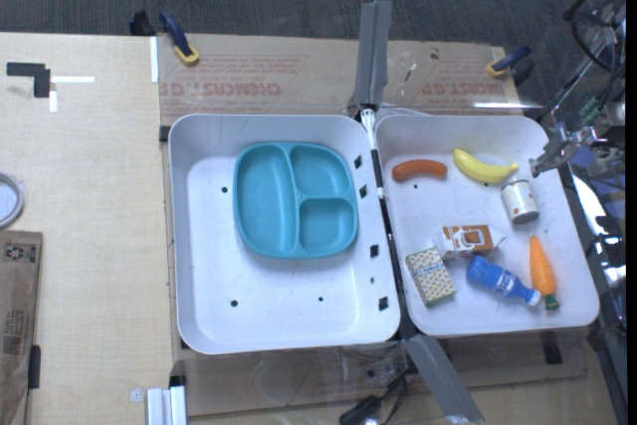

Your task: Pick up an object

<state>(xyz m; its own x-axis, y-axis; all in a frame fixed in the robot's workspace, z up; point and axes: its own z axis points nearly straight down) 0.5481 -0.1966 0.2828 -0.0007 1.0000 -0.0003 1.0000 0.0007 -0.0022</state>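
Camera view: claw [545, 164] at right bin [572, 214] rim, beside banana [484, 166]; grip state unclear.

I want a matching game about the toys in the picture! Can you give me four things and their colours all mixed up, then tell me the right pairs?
Things:
1. banana
2. carrot
3. bottle
4. plate

Colours:
A. orange
B. turquoise
C. yellow
D. dark blue

Right pairs: 1-C, 2-A, 3-D, 4-B. The plate lies in the left bin; the other three lie in the right bin.
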